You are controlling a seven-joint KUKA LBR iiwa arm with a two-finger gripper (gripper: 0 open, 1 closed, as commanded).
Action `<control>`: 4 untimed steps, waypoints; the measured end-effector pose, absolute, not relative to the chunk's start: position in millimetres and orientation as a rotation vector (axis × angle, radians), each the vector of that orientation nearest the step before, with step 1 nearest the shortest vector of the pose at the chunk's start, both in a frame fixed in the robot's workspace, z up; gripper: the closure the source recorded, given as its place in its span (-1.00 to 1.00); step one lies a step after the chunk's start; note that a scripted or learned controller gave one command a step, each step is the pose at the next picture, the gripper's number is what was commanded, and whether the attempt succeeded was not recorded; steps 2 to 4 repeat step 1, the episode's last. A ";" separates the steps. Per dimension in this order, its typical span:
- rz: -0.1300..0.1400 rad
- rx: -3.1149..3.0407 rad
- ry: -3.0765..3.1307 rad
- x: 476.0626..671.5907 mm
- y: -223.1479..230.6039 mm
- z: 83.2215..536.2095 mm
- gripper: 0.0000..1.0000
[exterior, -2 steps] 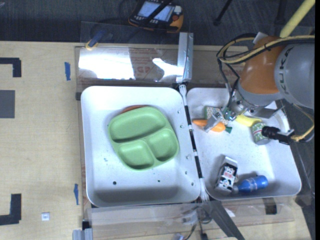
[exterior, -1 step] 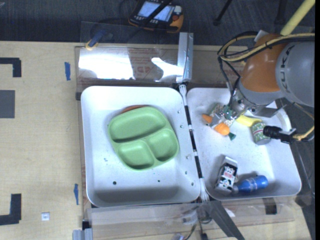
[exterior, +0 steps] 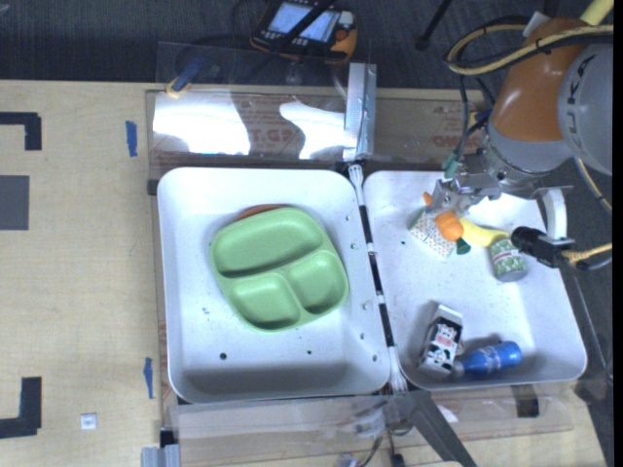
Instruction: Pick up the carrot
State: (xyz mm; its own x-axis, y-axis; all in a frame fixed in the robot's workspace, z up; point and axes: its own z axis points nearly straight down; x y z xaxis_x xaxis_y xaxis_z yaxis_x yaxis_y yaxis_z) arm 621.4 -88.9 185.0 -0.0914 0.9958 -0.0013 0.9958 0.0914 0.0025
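Green divided tray [exterior: 280,269] in the left bin [exterior: 185,261], right bin [exterior: 555,329] holding a small carton [exterior: 442,342] and blue bottle [exterior: 492,357] near its front, carrot [exterior: 449,227] at the back beside a patterned packet [exterior: 431,233], gripper [exterior: 450,195] directly above it, finger state unclear, possibly touching the carrot's top.
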 end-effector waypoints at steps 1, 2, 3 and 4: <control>0.001 2.339 2.094 630.1 -120.6 175.1 1.00; 0.001 2.339 2.094 630.1 -120.6 175.1 1.00; 0.001 2.339 2.094 630.1 -120.6 175.1 1.00; 0.001 2.339 2.094 630.1 -120.6 175.1 1.00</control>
